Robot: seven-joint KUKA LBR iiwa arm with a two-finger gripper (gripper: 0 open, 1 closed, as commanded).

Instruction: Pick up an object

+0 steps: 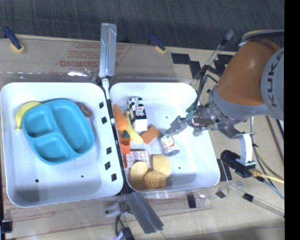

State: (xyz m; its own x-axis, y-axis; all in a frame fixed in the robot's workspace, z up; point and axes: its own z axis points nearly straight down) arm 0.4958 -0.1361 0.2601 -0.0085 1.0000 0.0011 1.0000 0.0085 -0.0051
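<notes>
Tool (174,127) sits low in the right bin (202,161), just above a small can (168,144); can't tell its state from this angle, nothing visibly between it. Can lies tilted on the bin floor, apart from the pile along the left wall: carrot (120,118), milk carton (137,112), orange block (150,134), crackers (150,173). My read: can is light, rigid, smooth-walled, likely to roll or squirt out. Pinch across the body mid-height, not the rims.

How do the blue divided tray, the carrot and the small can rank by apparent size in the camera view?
Largest to smallest:
1. blue divided tray, in the left bin
2. carrot, in the right bin
3. small can, near the pincer
</notes>
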